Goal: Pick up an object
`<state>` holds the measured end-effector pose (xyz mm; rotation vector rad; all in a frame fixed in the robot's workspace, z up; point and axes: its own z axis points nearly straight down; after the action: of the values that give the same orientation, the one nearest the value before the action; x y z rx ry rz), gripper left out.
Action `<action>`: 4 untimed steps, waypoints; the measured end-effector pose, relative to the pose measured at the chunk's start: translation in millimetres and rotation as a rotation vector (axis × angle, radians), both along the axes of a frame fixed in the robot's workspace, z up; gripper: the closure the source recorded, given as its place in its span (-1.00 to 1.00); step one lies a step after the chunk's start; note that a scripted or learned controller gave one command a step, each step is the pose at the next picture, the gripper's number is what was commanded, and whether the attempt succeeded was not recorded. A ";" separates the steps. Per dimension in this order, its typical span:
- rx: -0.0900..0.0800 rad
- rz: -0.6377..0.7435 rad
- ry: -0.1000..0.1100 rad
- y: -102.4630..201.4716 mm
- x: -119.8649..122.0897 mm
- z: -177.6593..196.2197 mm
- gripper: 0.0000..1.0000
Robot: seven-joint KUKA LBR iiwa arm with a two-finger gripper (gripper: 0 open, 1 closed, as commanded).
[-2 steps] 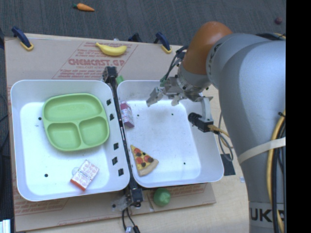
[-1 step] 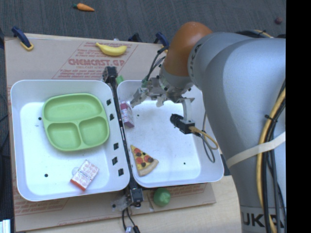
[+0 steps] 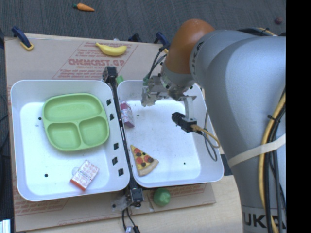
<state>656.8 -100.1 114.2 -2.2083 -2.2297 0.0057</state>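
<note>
The fixed camera looks down at a slant on two white bins side by side on a cardboard sheet [image 3: 58, 64].

The left bin [image 3: 22, 144] holds a green divided plate [image 3: 75, 121] toward its far half, with one long section and two smaller ones. Nearer the camera, a small red-and-white packet [image 3: 84, 174] lies flat on the bin floor, well apart from the plate.

The right bin [image 3: 204, 166] holds a toy pizza slice [image 3: 143, 160] near its front left corner, close to the wall shared by the two bins. A small purplish box [image 3: 127, 114] lies farther back against that same wall.

The grey arm [image 3: 238, 81] with its orange band [image 3: 187, 40] reaches in from the right and bends down over the far part of the right bin. The gripper [image 3: 151, 95] hangs above the bin's back edge, near the purplish box but apart from it. Whether its jaws are open or closed cannot be told from this angle, and nothing is seen between them. A black cable fitting [image 3: 183, 121] hangs under the wrist over the bin floor.

Outside the bins, a toy banana [image 3: 112, 48] rests on the cardboard behind them, a green ball [image 3: 162, 196] sits just in front of the right bin, and a toy carrot [image 3: 84, 7] lies on the carpet beyond the bench.
</note>
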 end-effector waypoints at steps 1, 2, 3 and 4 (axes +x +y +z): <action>0.002 -0.002 -0.005 108.2 0.2 79.0 1.00; 0.003 -0.002 -0.004 202.9 -0.5 136.1 1.00; -0.002 -0.004 0.000 197.6 -95.5 98.2 1.00; -0.002 0.000 0.000 240.2 -136.2 117.4 1.00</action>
<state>520.6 140.1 231.6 -2.2094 -2.2306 0.0069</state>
